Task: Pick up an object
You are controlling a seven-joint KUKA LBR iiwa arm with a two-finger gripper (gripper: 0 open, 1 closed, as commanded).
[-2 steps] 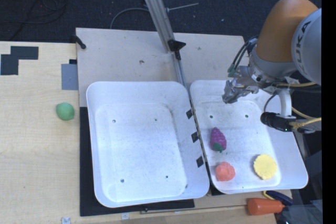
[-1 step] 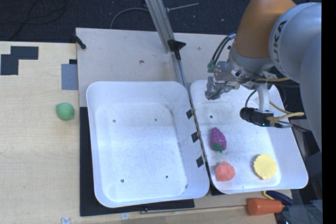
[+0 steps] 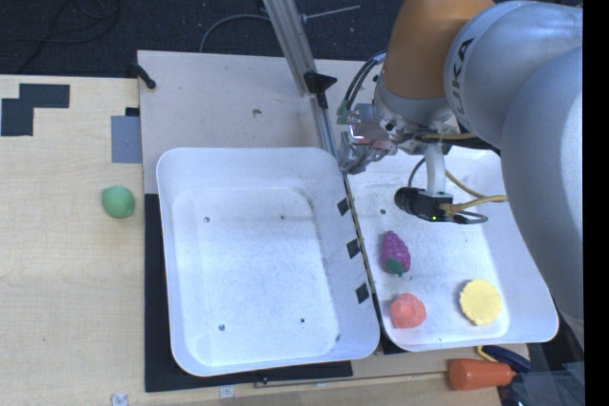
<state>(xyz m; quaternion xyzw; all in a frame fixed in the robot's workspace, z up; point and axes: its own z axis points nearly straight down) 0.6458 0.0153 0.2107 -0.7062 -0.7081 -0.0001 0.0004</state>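
Three small objects lie in the right bin (image 3: 519, 247): a purple knobbly one (image 3: 396, 253) near the divider, a salmon-red one (image 3: 407, 310) by the front rim, and a yellow round one (image 3: 481, 300) to its right. My gripper (image 3: 360, 145) hangs under the orange-banded wrist (image 3: 430, 33) over the far left corner of the right bin, well behind the purple object. The wrist hides most of it. Nothing can be seen held in it.
The left bin (image 3: 176, 204) lies beside the right one, with black clips (image 3: 354, 247) along their shared rim. A green ball (image 3: 119, 202) rests on the bench left of the bins. An aluminium bar (image 3: 290, 24) slants up behind. An orange item (image 3: 481, 373) lies at the front right.
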